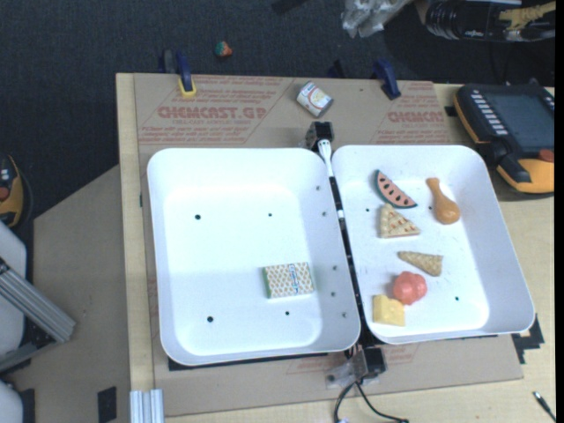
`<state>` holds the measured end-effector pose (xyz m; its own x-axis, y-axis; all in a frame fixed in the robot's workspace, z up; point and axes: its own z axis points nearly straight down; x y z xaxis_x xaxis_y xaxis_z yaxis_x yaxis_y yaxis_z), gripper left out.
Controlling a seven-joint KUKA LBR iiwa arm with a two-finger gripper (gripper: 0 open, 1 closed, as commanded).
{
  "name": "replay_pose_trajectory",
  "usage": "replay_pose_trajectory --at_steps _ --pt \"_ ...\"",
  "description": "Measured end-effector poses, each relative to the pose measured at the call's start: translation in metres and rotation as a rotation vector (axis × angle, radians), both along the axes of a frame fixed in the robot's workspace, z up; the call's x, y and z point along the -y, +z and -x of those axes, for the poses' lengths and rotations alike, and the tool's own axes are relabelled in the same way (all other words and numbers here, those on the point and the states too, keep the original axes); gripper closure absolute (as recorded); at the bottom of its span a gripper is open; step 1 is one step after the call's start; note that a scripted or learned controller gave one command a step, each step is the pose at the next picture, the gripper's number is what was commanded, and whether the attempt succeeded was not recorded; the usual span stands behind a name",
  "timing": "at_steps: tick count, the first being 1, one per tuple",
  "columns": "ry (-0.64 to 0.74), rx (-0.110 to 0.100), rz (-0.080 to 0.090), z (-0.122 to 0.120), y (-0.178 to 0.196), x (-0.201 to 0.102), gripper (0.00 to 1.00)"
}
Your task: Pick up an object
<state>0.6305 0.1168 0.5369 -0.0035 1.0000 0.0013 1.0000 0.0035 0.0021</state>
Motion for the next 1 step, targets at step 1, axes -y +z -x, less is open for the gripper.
replay_pose_trajectory --at_steps 1 --pt "0.000 -0.005 0.002 -0.0369 -0.0440 -0.0460 1.00"
